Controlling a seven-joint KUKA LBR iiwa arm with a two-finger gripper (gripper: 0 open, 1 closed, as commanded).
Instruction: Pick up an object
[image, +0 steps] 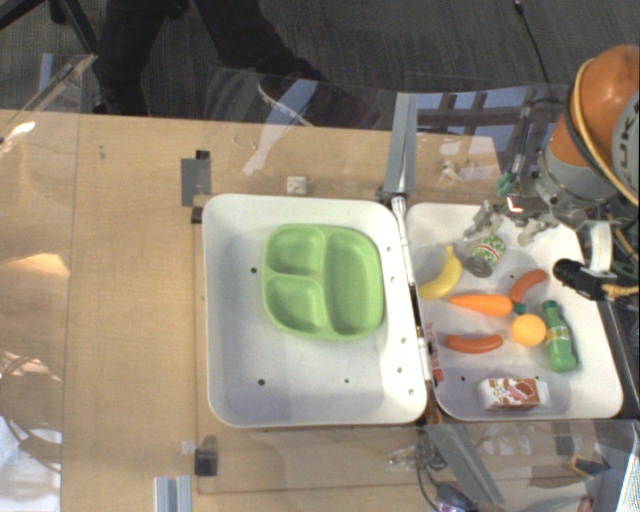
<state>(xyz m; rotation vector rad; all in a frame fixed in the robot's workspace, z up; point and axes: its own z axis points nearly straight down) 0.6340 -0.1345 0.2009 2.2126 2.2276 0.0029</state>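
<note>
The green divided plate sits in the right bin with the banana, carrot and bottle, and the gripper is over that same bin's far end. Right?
Not quite. The camera view shows the green divided plate alone in the left bin. The banana, carrot and bottle lie in the right bin, with the gripper over its far end.

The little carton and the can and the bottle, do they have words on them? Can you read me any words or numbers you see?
No text here can be read for sure.
Carton: red and white print, too blurred to read.
Can: a label, too small to read.
Green bottle: a label, too small to read.
Orange band on the arm: dark marks at the picture's edge, cut off, not readable.
</note>
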